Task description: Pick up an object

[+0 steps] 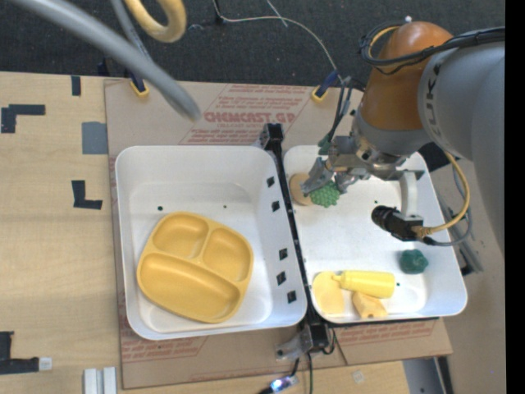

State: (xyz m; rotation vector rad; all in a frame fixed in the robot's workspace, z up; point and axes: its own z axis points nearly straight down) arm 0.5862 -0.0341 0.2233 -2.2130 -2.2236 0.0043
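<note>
A wooden bench carries a cardboard sheet with red lettering, and two shallow white bins stand side by side on the sheet.

1. The gripper is low in the upper left corner of the right bin, close to the divider between the bins. Whether it is spread or closed cannot be determined from this angle.
2. A small green knobbly object is directly at the gripper's tip and partly covered by it. Whether it is actually clamped cannot be determined.
3. A tan round disc is just left of the green object, against the bin wall.
4. The grey arm, with its orange section, enters from the upper right of the frame.
5. A small teal object lies near the bin's right wall, well apart from the gripper.
6. Along the lower edge of the right bin lie a yellow bottle-shaped item, a pale yellow piece touching it on the left, and a small orange-tan piece just below.
7. The left bin holds a yellow divided plate in its lower half.
</note>
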